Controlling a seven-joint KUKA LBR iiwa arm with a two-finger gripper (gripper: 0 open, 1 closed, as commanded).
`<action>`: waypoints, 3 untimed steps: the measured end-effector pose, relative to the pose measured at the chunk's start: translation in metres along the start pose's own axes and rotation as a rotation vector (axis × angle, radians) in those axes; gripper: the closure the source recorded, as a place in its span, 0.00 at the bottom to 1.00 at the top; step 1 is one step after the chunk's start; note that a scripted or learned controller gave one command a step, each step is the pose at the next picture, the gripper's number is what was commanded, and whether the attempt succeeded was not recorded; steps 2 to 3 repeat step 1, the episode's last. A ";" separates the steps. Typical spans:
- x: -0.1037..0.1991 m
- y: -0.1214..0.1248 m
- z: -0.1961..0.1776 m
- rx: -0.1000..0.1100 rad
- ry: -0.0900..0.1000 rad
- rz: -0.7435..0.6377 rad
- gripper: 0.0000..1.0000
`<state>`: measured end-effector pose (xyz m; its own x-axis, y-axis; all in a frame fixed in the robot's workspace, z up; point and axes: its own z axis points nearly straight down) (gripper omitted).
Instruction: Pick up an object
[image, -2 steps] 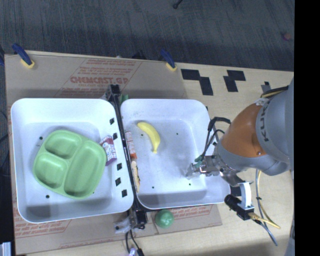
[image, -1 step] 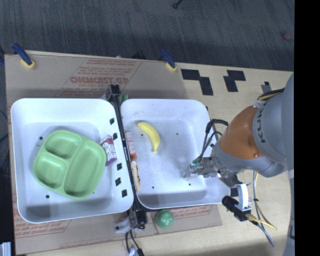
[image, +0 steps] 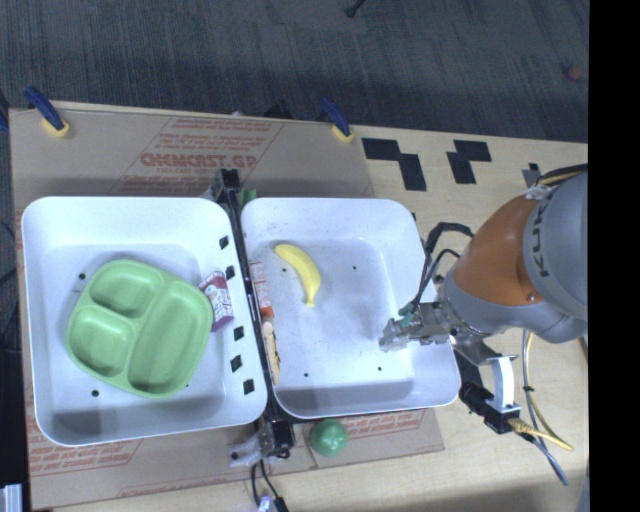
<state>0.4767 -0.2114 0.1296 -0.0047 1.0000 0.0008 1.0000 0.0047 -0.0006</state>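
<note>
A yellow banana lies in the upper left part of the right bin. A green divided plate rests in the left bin, with a small red and white packet at its right edge. My gripper hangs over the right side of the right bin, well to the right of the banana and a little nearer the front, with nothing visible between its fingers. The fingers are small and partly hidden under the wrist.
A green ball sits on the cardboard just outside the front edge of the right bin. A black divider strip runs between the bins. Blue clamps hold the cardboard at the back. Cables trail from the wrist at the right.
</note>
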 end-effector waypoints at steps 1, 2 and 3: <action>0.000 0.001 -0.010 -0.001 0.001 -0.004 1.00; 0.000 0.001 -0.010 -0.001 0.001 -0.004 1.00; 0.000 0.001 -0.010 -0.001 0.001 -0.004 1.00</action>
